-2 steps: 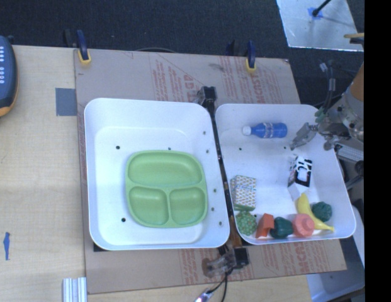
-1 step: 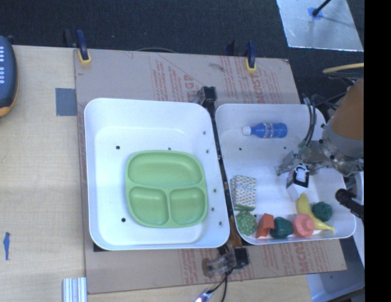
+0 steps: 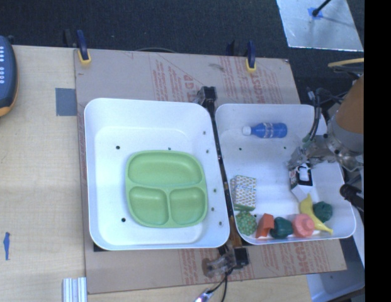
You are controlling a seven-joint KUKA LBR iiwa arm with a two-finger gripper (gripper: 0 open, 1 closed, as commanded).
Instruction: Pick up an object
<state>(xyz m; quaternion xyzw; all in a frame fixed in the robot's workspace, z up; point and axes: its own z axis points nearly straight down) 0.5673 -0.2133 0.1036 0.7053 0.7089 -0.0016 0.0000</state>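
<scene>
My gripper (image 3: 300,167) hangs low over the right side of the right bin (image 3: 280,150), reaching in from the right edge. Just beyond it, near the bin's back wall, a blue bottle (image 3: 266,130) with a white cap lies on its side. A patterned pale box (image 3: 243,191) sits at the bin's left wall. Along the front wall lie a green knobbly toy (image 3: 246,222), an orange piece (image 3: 265,225), a dark green toy (image 3: 282,228), a pink toy (image 3: 303,225), a yellow banana-like toy (image 3: 310,211) and another green toy (image 3: 323,211).
The left bin (image 3: 107,168) holds a light green divided plate (image 3: 165,188) in its middle. Clamps grip the board at the back and at the front between the bins. A blue-grey device (image 3: 3,74) sits at the far left of the bench.
</scene>
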